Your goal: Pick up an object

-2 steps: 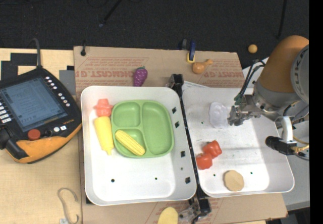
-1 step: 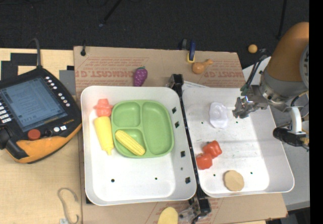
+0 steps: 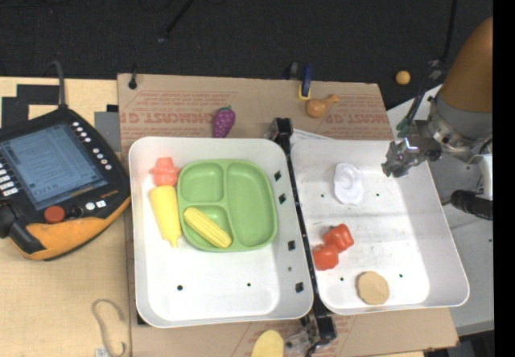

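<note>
The arm [image 3: 467, 82] reached in from the right, its orange band high at the edge and its gripper [image 3: 400, 156] hanging over the upper right rim of the right bin [image 3: 451, 267]. Whether the jaws stood open or closed could not be told from this angle, and nothing showed between them.

In the right bin lay a white crumpled object [image 3: 348, 183] near the upper middle, just left of and below the gripper but apart from it. Lower down sat a red toy pepper [image 3: 332, 245], and near the front edge a round tan cookie-like piece [image 3: 372, 288], well apart from the white object.

The left bin [image 3: 209, 299] held a green divided plate [image 3: 227, 204] with a toy corn cob [image 3: 207, 227] lying in its lower left compartment. Beside the plate's left edge lay a yellow toy bottle-like piece [image 3: 165, 213], with a pink-orange toy [image 3: 164, 172] touching its top end.

Both bins rested on a cardboard sheet [image 3: 177, 106], where a purple toy [image 3: 223, 121] and an orange-brown toy [image 3: 319, 105] lay behind the bins. A yellow object [image 3: 267, 343] lay at the front edge. A teach pendant [image 3: 56, 178] sat on the tabletop [image 3: 48, 299] at the left.
</note>
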`<state>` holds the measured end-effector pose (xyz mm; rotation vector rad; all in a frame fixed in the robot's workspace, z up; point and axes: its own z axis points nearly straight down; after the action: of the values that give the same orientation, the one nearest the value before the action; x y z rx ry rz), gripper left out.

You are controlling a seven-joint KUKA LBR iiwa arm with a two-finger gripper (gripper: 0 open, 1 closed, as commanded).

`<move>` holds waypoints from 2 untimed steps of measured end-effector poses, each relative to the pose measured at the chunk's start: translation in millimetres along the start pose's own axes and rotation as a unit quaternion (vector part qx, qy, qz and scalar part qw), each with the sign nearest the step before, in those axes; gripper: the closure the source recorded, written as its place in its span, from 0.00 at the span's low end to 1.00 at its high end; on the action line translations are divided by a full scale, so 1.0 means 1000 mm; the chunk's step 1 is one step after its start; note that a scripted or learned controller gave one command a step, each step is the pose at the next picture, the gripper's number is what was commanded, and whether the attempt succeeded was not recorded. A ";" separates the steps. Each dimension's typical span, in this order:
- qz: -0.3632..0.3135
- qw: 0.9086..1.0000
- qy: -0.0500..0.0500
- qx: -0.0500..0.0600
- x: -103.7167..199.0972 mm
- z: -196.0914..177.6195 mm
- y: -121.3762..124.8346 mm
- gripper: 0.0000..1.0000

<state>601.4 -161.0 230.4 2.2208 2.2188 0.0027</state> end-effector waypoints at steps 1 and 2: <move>-0.002 1.000 0.001 0.003 0.056 0.011 0.009 1.00; -0.002 1.000 0.001 0.001 0.098 -0.002 0.030 1.00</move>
<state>631.8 -62.5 232.6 2.2188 2.2250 0.0030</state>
